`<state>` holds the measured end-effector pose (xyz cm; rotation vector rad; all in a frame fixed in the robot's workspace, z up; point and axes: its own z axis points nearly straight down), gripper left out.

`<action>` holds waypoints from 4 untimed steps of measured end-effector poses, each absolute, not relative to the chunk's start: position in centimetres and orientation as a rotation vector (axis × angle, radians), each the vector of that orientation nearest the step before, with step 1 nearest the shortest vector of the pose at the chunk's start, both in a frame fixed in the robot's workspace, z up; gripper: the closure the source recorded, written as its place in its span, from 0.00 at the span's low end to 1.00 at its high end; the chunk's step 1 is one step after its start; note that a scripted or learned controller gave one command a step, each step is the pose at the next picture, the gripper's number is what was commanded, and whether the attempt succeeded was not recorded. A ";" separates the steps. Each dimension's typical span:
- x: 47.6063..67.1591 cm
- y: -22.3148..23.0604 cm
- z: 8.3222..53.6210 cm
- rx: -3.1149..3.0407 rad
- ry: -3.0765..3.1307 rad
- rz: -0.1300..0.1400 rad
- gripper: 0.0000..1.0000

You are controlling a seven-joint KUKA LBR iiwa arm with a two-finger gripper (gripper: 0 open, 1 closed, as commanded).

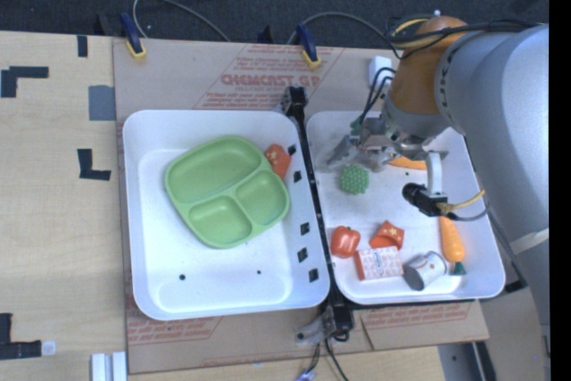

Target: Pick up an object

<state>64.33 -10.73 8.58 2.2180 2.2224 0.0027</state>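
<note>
Orange piece (409, 162) half under gripper (357, 153)

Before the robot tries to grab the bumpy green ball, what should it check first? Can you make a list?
1. Bumpy green ball lies in the right white bin: ok.
2. Metal two-finger gripper sits just above the ball in the picture: ok.
3. Ball between the fingers already: not ok, it lies apart below them.
4. Space around the ball: ok, the orange pepper-like toy lies apart.
5. Gripper open wide enough: cannot tell.
6. Green divided plate out of the way, in the left white bin: ok.
</note>
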 end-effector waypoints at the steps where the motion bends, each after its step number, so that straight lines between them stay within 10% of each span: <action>1: 61.3 -9.8 8.6 2.218 2.220 0.001 0.00; 2: 64.5 -9.5 8.6 2.218 2.221 0.002 0.00; 4: 62.9 -9.8 8.6 2.219 2.222 0.000 0.00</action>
